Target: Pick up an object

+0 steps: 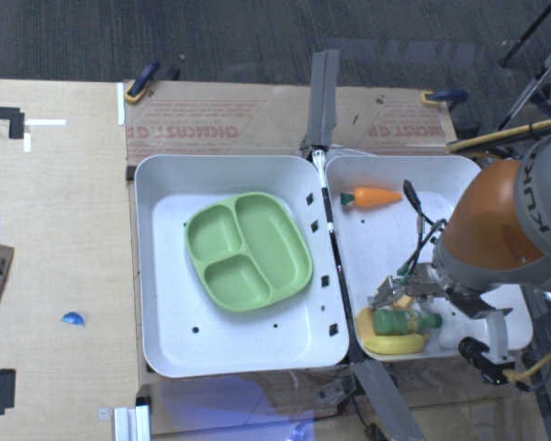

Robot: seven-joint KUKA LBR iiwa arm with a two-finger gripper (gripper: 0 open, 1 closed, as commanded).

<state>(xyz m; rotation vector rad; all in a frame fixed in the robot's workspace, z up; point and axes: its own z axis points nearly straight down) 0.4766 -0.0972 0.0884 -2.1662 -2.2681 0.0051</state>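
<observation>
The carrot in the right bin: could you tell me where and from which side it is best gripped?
Probably across the thick orange middle of the carrot, from above: it lies flat and alone near the far wall of the right bin, green end toward the divider.

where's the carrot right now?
The carrot lies in the right bin, near its far edge and close to the divider between the bins, well away from the gripper, which is low over the banana.

A brown cardboard sheet lies behind the two bins. A small blue scrap sits far left of it.
</observation>
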